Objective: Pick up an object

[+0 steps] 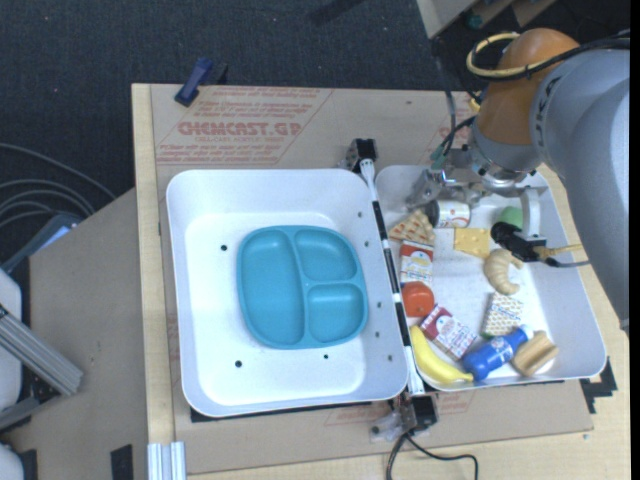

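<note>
My gripper [447, 186] hangs low over the far left corner of the right bin [570, 298], below the arm's orange band [513, 108]. Just under it lies a small white can with a red label [456, 214]. Close by are a tan wedge of food [413, 230], a yellow cheese block [472, 240] and a green item [512, 216]. I see nothing held in the gripper.
The right bin also holds a red and white packet [416, 263], a tomato [417, 298], a croissant [502, 271], a banana [437, 360], a blue bottle [493, 356] and a bun [535, 353]. In the left bin [200, 208] sits a blue divided plate [300, 286].
</note>
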### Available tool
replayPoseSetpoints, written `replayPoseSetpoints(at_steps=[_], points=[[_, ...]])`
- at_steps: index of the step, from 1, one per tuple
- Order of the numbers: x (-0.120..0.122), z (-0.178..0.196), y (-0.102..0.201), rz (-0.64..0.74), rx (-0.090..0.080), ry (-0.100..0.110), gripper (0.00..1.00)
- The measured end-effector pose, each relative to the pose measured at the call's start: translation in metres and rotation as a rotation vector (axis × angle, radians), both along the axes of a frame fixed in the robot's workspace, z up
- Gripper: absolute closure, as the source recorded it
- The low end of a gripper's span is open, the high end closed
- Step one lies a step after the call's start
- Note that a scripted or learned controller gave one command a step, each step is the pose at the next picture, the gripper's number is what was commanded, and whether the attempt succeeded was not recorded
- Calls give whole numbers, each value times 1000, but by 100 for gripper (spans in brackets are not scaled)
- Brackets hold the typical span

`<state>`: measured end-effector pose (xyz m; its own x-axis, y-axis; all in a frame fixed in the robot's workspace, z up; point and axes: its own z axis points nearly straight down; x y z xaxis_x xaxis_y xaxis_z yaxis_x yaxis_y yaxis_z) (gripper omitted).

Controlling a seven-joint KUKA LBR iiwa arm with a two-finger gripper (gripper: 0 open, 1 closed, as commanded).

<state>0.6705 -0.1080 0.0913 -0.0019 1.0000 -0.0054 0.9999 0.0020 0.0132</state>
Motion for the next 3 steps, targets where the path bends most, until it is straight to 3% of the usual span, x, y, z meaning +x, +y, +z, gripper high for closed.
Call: replayPoseSetpoints(at_steps=[3], points=[[0, -1, 12, 0, 1, 0, 0]])
